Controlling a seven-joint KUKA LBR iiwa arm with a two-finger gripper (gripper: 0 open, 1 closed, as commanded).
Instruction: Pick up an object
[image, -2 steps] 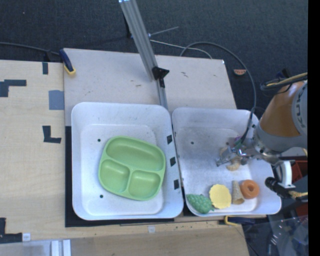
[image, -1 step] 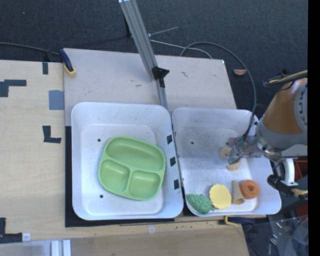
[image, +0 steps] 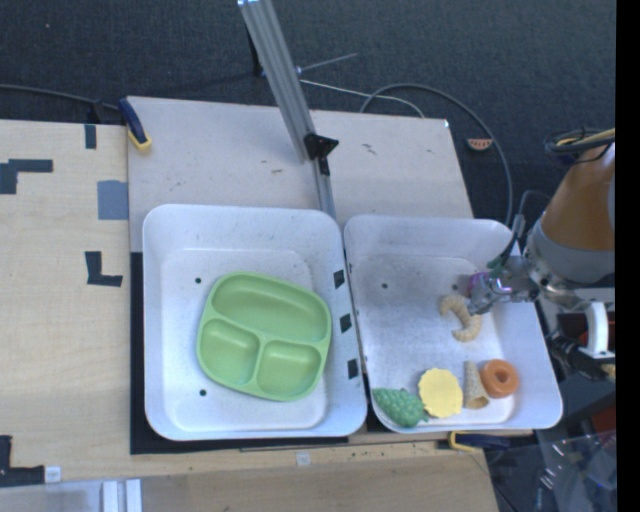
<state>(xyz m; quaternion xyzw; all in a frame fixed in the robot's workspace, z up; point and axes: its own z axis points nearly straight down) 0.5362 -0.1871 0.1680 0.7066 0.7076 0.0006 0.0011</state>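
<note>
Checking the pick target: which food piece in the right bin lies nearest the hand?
The tan curved piece, right beside the hand; the others sit along the bin's near edge.

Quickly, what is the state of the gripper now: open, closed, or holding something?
Gripper: it cannot be told; it is low in the right white bin, beside the curved tan piece.

Both white bins, left (image: 165, 300) and right (image: 400, 250), look like smooth plastic with a dull sheen, scuffed grey on their floors. Divided green plate (image: 265, 335): smooth matt plastic. Table (image: 50, 260) at frame left: pale wood-grain surface, matt. Slanting rail (image: 285, 85) at upper centre: bare metal, satin finish. Orange ring (image: 499, 378) and yellow disc (image: 440, 392), lower right: smooth, plastic-looking. Green lump (image: 400, 405) beside them: rough, knobbly surface. Floor (image: 450, 50): dark, coarse, carpet-like.
</note>
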